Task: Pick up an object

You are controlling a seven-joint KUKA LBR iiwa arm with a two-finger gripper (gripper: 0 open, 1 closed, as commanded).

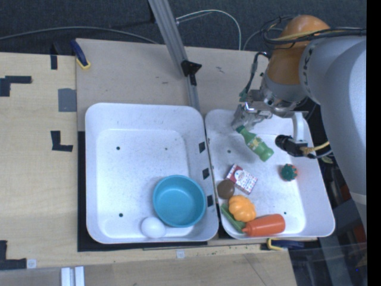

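Note:
My gripper (245,121) hangs over the back left part of the right bin (315,210), at the end of the grey arm with the orange band. Right at its tip begins a green bottle (258,146), which lies slanting toward the bin's middle. The bottle's neck meets the gripper's tip, but whether it is gripped cannot be made out. In the same bin lie a red-and-white carton (241,179), a brown round piece (225,189), an orange pumpkin-like piece (241,207), a red-orange sausage shape (264,224) and a small green-and-red ball (289,172).
The left bin (107,159) holds a blue bowl (178,200) and a white ball (153,226) at its front. A grey metal pole (172,34) slants down to the back edge between the bins. A black cable fitting (287,143) hangs right of the bottle.

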